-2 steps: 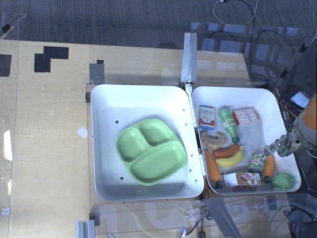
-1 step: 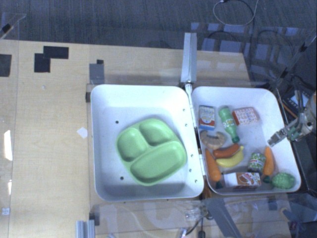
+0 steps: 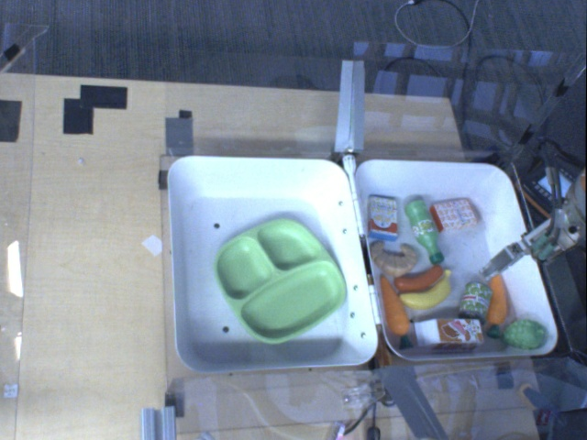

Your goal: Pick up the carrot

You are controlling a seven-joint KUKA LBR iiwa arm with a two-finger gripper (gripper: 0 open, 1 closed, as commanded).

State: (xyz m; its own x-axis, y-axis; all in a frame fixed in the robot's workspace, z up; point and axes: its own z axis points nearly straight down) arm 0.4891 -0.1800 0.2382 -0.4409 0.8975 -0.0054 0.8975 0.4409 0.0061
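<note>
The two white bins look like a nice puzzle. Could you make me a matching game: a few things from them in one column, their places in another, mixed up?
Things:
1. green plate
2. green bottle
3. banana
4. broccoli

Places:
A. right bin's near right corner
B. left bin
C. right bin, just under the red sausage
D. right bin's far part, beside the red box

Pairs: 1-B, 2-D, 3-C, 4-A

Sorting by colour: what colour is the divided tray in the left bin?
Light green divided tray, seen in the camera view.
</note>
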